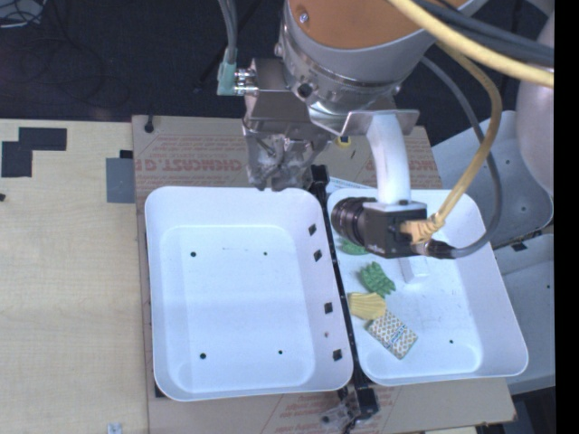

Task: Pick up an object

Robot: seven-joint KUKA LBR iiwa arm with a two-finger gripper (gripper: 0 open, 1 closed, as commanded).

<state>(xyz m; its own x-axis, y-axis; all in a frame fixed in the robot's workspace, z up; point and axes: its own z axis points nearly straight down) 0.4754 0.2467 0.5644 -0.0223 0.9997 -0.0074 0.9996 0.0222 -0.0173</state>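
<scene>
The arm (362,25) has a broad orange band above a grey metal wrist ring with small screws. A yellow cable (475,143) and dark hoses run along it. A teal connector (228,73) juts from the wrist.

A green knobbly object (375,280), a yellow piece (366,306) and a flat white block with a blue speckled pattern (393,334) (lying tilted) cluster close together in the right bin (488,351), near its left wall.

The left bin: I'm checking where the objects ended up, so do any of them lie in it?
No. The left bin shows bare white floor, while the green object, yellow object and patterned block lie in the right bin.
</scene>
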